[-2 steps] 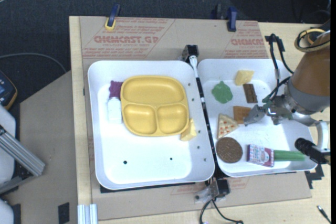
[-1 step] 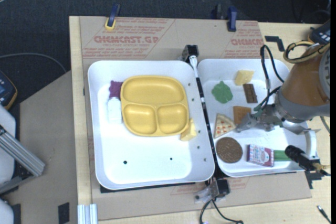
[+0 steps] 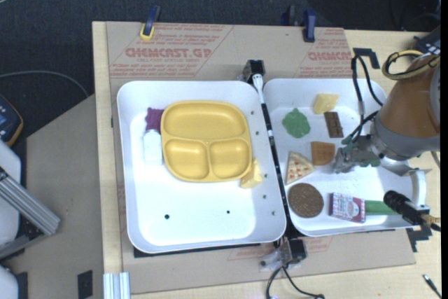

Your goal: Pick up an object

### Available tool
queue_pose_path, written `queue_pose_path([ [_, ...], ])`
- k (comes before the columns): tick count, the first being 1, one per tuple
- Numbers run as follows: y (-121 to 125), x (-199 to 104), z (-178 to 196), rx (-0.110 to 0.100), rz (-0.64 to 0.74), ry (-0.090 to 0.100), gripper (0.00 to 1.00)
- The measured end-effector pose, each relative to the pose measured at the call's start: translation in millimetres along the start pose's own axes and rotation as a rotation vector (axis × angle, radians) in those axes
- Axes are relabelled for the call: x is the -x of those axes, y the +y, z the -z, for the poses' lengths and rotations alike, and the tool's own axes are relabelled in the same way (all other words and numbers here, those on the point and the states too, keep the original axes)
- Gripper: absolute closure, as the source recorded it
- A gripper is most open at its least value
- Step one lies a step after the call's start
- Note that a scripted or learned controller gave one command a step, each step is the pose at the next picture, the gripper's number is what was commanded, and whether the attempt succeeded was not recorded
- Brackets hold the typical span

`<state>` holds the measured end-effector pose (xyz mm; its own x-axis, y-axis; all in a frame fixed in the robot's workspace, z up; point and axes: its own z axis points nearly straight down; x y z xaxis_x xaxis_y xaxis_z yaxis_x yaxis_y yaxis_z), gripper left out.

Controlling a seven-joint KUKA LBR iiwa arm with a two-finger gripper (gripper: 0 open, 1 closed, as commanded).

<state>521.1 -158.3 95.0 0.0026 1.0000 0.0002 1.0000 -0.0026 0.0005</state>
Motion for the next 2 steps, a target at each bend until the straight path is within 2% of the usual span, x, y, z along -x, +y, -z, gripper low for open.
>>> queue_pose_path([
  [2,-1.1,-5.0,88.5,0.006,0.004,-0.003,1.0],
])
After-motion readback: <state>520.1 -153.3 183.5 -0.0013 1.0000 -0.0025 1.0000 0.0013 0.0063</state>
